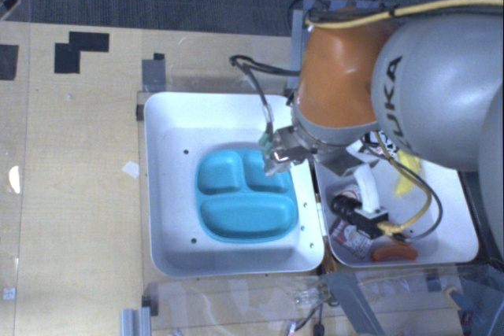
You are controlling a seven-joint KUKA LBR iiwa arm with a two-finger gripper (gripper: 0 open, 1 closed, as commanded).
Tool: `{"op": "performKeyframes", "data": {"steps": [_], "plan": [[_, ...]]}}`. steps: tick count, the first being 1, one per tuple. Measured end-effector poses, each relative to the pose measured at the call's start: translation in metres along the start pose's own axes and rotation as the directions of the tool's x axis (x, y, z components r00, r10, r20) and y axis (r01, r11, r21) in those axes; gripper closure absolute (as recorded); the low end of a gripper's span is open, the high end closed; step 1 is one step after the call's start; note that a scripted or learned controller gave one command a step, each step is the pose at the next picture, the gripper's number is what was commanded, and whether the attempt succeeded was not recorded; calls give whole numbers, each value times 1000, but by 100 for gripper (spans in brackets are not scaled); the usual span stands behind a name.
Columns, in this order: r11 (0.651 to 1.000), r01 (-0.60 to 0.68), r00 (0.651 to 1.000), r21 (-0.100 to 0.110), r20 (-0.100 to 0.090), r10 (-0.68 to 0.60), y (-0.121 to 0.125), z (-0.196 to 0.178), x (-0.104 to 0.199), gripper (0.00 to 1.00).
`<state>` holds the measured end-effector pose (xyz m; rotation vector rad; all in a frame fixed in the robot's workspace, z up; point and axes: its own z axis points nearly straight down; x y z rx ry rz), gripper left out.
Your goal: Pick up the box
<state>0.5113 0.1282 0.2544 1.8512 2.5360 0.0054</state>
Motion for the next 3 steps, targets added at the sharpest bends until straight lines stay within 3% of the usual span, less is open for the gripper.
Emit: {"op": "performKeyframes", "data": {"steps": [1, 2, 3], "plan": [[925, 379, 925, -3, 3, -379, 12, -27, -42, 100], [861, 509, 861, -1, 2, -509, -14, 25, -32, 100], [861, 509, 861, -7, 5, -509, -12, 13, -32, 100]]}}
